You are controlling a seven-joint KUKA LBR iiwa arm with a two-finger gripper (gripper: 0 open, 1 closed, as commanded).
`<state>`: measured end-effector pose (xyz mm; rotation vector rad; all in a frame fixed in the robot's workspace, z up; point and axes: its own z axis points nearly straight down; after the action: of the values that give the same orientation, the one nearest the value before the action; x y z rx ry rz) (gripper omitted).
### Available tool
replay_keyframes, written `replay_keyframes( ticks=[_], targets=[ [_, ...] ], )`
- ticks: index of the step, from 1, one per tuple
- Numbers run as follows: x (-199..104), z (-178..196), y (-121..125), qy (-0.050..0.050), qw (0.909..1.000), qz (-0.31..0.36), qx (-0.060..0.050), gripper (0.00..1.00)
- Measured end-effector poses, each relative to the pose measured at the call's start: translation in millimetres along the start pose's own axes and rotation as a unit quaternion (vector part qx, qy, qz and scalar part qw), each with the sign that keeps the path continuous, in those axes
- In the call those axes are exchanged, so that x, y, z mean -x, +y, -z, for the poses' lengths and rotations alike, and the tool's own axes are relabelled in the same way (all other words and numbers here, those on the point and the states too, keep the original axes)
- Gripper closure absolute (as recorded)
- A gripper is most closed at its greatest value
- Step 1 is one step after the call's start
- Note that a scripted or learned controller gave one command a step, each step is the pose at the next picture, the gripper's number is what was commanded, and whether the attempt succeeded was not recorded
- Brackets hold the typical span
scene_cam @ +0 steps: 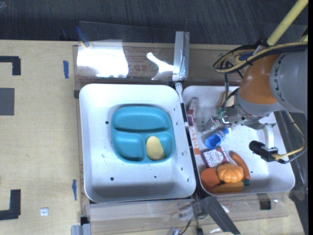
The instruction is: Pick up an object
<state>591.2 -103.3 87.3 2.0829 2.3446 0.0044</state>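
My gripper (219, 120) hangs low over the back left part of the right bin (281, 180), with the grey and orange arm reaching in from the right. A small blue bottle (214, 139) with a pale cap lies just in front of it, close to or touching its tip. In front of the bottle lies a red and white packet (213, 156). An orange pumpkin (230, 173), a red tomato (209, 176) and an orange carrot (239, 161) crowd the bin's front. A dark red tube (190, 111) lies along the bin's left wall.
The left bin (93, 146) holds a blue divided tray (139, 119) with a yellow egg-shaped thing (154, 148) in its front right compartment. A metal post (180, 55) stands behind the divide between the bins. Bare bin floor shows at the right bin's middle right.
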Motion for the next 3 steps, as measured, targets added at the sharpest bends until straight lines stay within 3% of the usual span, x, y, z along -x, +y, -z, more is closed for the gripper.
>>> replay_keyframes(
  ticks=[1, 2, 3],
  targets=[
    [-5.6, 0.7, -32.9, 0.001, 0.9999, -0.016, 0.000, 0.00],
    [-4.3, 12.1, -30.8, -0.001, 0.9998, -0.017, 0.004, 1.00],
    [47.0, 13.5, 19.2, 0.000, 0.9888, -0.149, -0.002, 1.00]
  ],
)
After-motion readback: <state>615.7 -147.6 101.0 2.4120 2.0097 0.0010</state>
